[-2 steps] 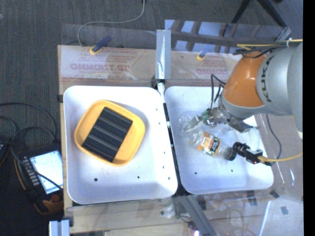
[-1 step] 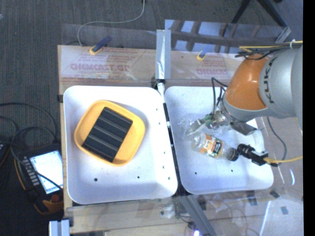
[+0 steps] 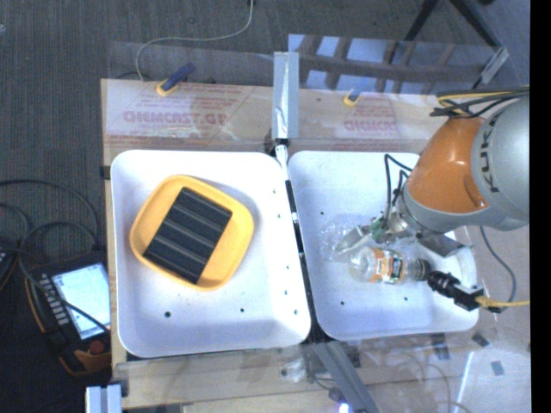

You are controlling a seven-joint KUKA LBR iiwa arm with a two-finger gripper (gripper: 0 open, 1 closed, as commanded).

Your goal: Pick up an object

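Closest to the lens is the arm's orange band, held over the right-hand part of the right bin (the arm reaches in from the right). Just below it, a clear plastic bottle is laid on its side on that bin's floor, toward the near right, with an orange-brown label around its middle. The jaws are hidden beneath the wrist, so it cannot be told whether they are wide or narrow, and no hold on the bottle can be seen. A crumpled piece of clear film is seen just beside the bottle, on its far left. In the left bin a yellow dish is set askew, and a black ribbed slab is carried inside it. Both bins are borne side by side by the table, whose pale board is shown behind them. On the floor at the left, a handheld screen unit is laid among dark cables.
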